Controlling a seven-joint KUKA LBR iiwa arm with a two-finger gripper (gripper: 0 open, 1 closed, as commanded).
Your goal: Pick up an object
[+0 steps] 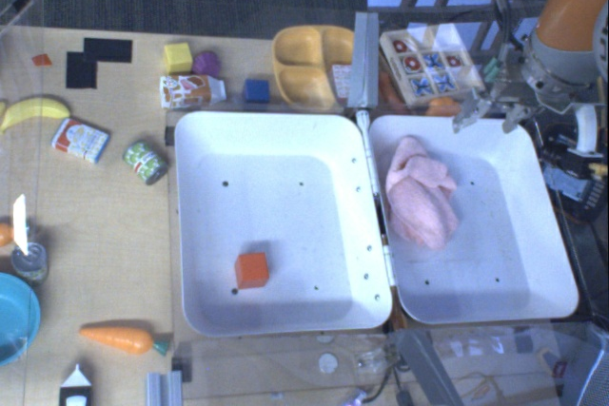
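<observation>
The gripper (492,112) is being held above the right bin's (561,295) far rim, fingers spread with nothing between them. The approach is judged still pending. A pink soft object (421,193) is lying below-left; descent over it is being called for.

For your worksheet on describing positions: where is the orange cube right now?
The orange cube sits in the left white bin, near its front-left corner, far from the pink cloth in the right bin.
</observation>
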